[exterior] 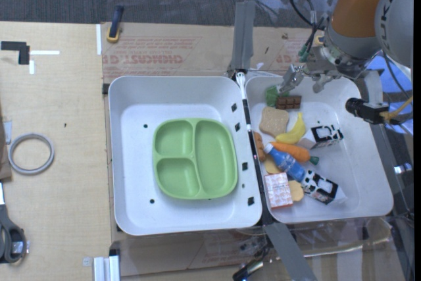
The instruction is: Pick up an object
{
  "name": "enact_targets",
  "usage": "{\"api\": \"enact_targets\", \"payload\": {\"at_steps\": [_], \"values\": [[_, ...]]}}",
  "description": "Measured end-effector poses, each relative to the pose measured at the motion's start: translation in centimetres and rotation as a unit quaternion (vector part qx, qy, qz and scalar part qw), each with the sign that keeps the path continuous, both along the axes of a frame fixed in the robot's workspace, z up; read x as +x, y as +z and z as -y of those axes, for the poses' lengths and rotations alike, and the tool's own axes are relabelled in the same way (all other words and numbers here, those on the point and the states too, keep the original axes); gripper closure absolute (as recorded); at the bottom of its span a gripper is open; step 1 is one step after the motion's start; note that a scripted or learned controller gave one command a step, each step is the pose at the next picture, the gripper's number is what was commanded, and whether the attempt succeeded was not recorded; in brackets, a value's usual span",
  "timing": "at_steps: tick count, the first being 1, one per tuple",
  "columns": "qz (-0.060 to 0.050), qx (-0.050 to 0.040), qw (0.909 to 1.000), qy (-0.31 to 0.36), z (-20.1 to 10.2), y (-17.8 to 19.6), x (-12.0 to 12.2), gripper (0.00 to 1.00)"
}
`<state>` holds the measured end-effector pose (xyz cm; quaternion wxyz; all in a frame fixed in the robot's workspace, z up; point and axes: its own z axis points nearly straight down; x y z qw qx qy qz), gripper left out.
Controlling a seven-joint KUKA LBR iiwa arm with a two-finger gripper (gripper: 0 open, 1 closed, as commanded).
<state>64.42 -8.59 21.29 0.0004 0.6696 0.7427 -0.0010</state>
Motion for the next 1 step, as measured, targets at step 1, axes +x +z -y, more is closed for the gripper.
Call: {"api": "enact_targets", "payload": {"at_steps": [1], "values": [[0.002, -0.0002, 0.9988, -0.049, 1.63, -11.93, 1.53, 0.0]]}}
